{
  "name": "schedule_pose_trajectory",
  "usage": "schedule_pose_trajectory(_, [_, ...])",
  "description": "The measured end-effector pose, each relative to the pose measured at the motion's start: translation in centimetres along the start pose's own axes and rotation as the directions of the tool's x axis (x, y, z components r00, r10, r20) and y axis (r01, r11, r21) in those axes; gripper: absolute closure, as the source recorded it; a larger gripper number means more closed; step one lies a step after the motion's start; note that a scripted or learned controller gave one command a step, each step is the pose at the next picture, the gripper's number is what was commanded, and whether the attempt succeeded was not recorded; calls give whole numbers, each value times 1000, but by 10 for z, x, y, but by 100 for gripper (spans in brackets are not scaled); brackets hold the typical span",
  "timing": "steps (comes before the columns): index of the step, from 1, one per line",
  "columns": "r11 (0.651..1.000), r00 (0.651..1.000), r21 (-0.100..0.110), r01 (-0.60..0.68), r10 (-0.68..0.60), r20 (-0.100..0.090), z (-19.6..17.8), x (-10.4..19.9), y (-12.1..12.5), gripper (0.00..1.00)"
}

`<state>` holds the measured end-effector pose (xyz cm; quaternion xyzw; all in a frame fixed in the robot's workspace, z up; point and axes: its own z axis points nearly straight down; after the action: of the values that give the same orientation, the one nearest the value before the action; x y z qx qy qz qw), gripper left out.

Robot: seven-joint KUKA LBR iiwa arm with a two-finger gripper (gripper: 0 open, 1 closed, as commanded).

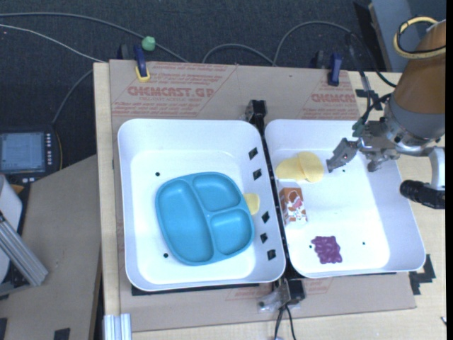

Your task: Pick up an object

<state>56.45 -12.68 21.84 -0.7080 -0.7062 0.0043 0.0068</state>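
Smooth rounded pale-yellow plastic lump lies in your right white bin, glossy, two-lobed; metal two-finger pincer just beside it, spread, pinching nothing.

Pale wooden bench, topped by a brown cardboard sheet printed with red lettering. Clamped at the twelve o'clock edge by a blue clamp toward eleven and another clamp toward one. Resting on the sheet, two shallow white bins touching side by side: left bin toward nine o'clock, right bin toward three. Black clips along the seam between them.
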Motion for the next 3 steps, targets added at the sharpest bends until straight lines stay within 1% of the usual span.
schedule_pose_trajectory(1, [1000,1000,-14,3,-3,2,-8,0,3,0])
schedule_pose_trajectory(2, [1000,1000,-8,2,-2,1,56,-1,1,0])
schedule_pose_trajectory(3, [1000,1000,-10,2,-2,1,98,-1,1,0])
